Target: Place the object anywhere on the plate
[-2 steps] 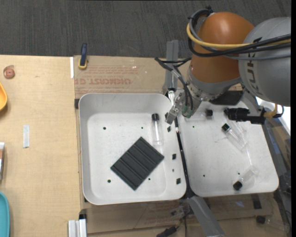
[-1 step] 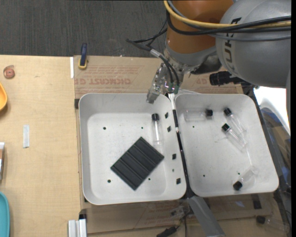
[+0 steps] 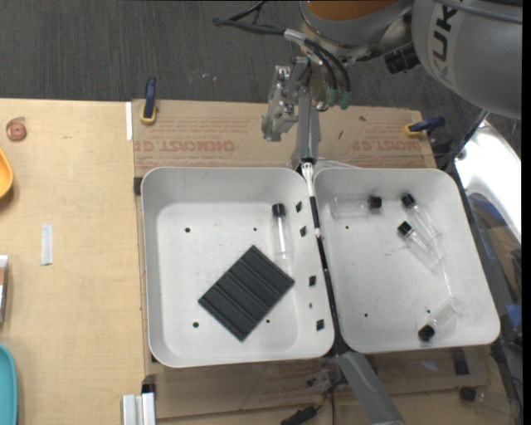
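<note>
Arm enters from upper right; the grey arm with orange band (image 3: 348,17) sits above the far edge of the bins. The jaws (image 3: 280,116) hang over the brown cardboard sheet (image 3: 216,141) behind the bins, just beyond the far rim where the two bins meet. Cannot tell whether the jaws are spread or pressed together; nothing visible between them.

Left shallow white bin (image 3: 166,332): holds the dark ribbed rectangular plate (image 3: 246,292), lying flat and turned diagonally, in the middle to near part of the bin. A clear plastic vial with black cap (image 3: 281,230) lies just beyond the plate's far corner, cap toward the far wall, body pointing toward the plate. Contact between vial and plate cannot be determined.

Right shallow white bin (image 3: 473,249): four more clear black-capped vials — one near the far-left area (image 3: 357,205), two in the far-right area (image 3: 415,224), one at the near-right corner (image 3: 438,322).

Both bins rest on the cardboard, on the wooden desk (image 3: 75,207). Blue-and-yellow clamps (image 3: 148,100) pin the cardboard's far corners.
</note>
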